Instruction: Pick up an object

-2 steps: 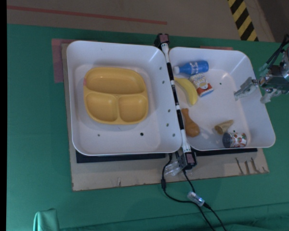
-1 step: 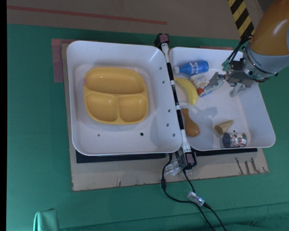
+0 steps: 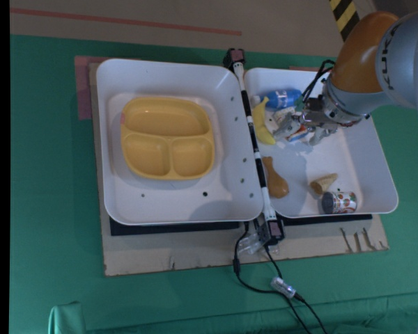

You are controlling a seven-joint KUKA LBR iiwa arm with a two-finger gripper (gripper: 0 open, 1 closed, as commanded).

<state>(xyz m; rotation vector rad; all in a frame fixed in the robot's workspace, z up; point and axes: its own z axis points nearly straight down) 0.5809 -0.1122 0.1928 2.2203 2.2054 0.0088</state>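
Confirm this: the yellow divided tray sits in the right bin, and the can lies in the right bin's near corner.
Wrong about the tray. The camera view shows the yellow tray in the left bin, not the right. The can does lie in the right bin's near corner.

a yellow plate (image 3: 168,137) with three parts sits in the left bin (image 3: 125,200). just right of the plate, a black-and-white bar (image 3: 254,145) runs between the bins.

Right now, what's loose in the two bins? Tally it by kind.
Yellow divided tray: 1, left bin
Blue bottle: 1
Banana: 1
Brown drumstick-like piece: 1
Tan cone-like piece: 1
Small can: 1
Total: 6. Whatever lies under the gripper is too hidden to count.
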